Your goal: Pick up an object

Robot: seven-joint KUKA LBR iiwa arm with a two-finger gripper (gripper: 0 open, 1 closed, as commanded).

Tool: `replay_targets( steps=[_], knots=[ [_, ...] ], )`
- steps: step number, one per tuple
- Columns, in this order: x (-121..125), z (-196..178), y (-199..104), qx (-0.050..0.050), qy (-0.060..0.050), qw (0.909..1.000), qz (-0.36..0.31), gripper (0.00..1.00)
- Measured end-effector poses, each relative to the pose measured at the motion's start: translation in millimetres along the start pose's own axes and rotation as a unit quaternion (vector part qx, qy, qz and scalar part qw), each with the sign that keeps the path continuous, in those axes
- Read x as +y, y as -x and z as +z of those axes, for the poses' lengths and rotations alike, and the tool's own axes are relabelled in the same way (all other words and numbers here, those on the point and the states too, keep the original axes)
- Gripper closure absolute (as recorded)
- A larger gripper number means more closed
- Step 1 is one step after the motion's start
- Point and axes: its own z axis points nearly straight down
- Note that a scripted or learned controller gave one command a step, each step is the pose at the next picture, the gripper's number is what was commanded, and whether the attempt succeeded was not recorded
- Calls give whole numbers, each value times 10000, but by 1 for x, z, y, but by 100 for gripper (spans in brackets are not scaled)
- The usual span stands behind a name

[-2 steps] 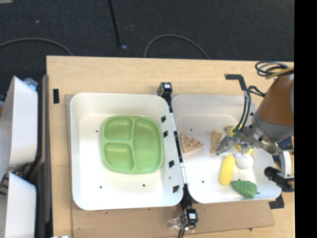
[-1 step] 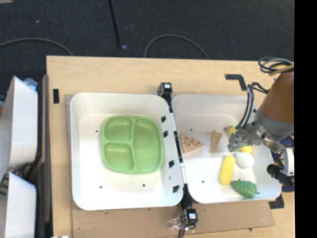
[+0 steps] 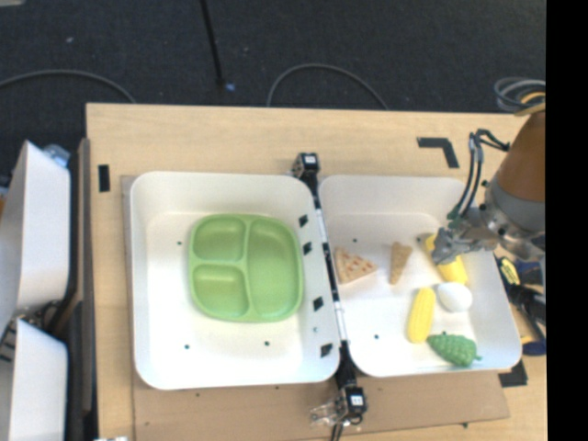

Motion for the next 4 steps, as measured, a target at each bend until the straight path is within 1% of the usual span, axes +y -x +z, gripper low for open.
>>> replay_targets(
  steps=[1,2,4],
  knots=[
    [2,-44,2,-2,1,10000,0,100],
    [-1,-52,-52,14,-21,10000,-15,100],
    [21,-54,-171,17,-24,10000,-22,100]
  ],
)
